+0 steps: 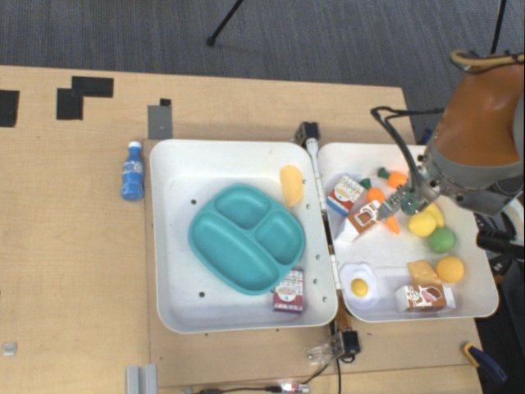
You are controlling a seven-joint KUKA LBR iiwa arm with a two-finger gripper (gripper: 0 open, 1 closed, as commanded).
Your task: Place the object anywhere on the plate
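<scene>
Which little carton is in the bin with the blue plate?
The maroon carton, lying below the plate. The other three cartons sit in the right bin.

Teal plate [246,238] (three compartments) lies flat, tilted askew, in left bin.

I see a matt pale wood desk [74,245], smooth white plastic bins [176,220] with a slight sheen, a glossy teal plastic plate [246,240], printed paper cartons [289,291], and a ribbed grey carpet floor [123,15] behind.
</scene>
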